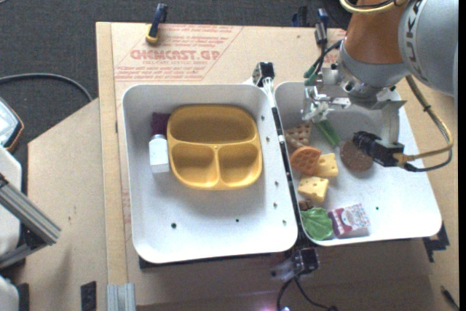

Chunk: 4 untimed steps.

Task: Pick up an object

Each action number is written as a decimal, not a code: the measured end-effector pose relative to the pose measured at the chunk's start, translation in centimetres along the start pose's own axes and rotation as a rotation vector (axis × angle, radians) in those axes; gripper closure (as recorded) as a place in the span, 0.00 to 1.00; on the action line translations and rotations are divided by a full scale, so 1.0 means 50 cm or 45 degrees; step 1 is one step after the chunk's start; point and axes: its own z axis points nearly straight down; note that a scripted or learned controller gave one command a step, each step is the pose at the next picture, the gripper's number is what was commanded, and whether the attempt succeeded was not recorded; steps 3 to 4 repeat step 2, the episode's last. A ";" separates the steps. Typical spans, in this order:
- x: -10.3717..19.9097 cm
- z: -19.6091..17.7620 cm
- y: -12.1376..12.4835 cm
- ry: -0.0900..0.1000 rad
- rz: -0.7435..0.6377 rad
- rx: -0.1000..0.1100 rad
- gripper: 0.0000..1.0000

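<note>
The tool [318,107] hangs low over the right bin's [408,207] far left corner, just above a green stick [327,132] and a cracker [296,136], its grip state impossible to tell.

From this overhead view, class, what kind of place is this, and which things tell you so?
Probably a robotics lab test bench. A grey-and-orange robot arm reaches over two white bins clamped to a board, one holding toy food such as cheese wedges, with cables trailing across the floor.
</note>
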 end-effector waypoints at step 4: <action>-0.006 -0.010 -0.035 0.001 0.004 0.010 1.00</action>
